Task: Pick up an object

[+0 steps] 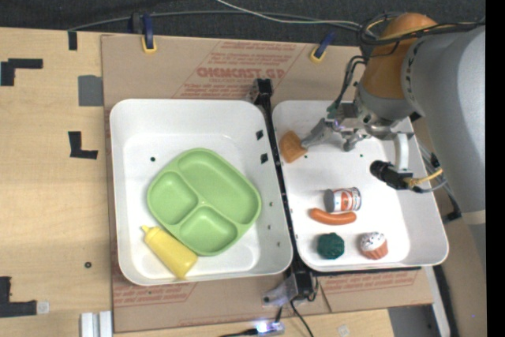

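Fingers (304, 140) beside toast (291, 146), right bin (426, 245)

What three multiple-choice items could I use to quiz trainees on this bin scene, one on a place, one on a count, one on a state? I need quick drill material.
1. Where does the green divided plate lie?
A. left bin
B. right bin
C. on the cardboard

2. How many loose items lie in the right bin?
A. two
B. five
C. eight

3. How does the yellow bottle rest?
A. standing upright
B. lying on its side
C. held in the pincer

Answers:
1 A, the plate sits inside the left bin.
2 B: toast piece, can, sausage, green item, cupcake.
3 B, it lies flat by the plate's lower left edge.
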